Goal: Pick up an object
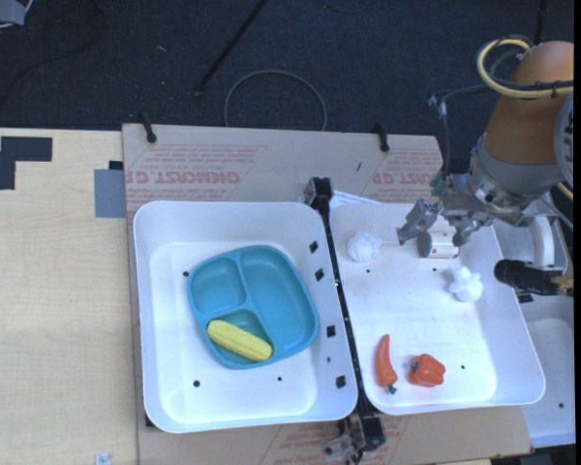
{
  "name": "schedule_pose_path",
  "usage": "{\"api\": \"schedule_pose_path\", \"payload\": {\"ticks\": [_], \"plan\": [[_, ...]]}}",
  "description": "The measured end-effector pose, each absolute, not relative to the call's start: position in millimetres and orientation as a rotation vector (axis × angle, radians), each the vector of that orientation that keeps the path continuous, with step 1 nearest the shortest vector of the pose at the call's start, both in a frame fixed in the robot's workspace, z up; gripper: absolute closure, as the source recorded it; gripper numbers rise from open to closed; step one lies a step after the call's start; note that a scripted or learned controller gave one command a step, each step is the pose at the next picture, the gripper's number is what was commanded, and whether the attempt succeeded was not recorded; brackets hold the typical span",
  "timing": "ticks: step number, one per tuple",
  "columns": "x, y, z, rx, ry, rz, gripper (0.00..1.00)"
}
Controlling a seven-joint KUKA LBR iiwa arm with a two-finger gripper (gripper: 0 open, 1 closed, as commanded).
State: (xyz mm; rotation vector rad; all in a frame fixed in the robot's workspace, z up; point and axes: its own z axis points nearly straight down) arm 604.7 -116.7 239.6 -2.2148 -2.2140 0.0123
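My gripper (439, 234) hangs over the back of the right bin (504, 356), its fingers spread open and nothing gripped between them. A small white piece (444, 251) lies just below the fingertips. To the gripper's left a white crumpled lump (363, 247) rests near the divider. Another white lump (466, 284) sits to the gripper's lower right. Near the bin's front lie a red chili pepper (384, 361) and a small orange-red bell pepper (426, 369).
The left bin (165, 356) holds a blue divided plate (271, 289) with a yellow corn cob (239, 340) in its front compartment. A black divider (335, 298) runs between the two bins. The arm comes in from the upper right.
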Motion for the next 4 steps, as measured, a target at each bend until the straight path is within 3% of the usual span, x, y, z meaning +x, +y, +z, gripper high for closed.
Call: {"api": "schedule_pose_path", "payload": {"ticks": [1,3,4], "plan": [[606.9,-116.9,245.6,-2.22,-2.222,0.001,0.0],[603.0,-119.6,120.1,-2.216,-2.215,0.009,0.0],[602.4,-117.8,86.0,-2.22,-2.217,0.004,0.0]]}}
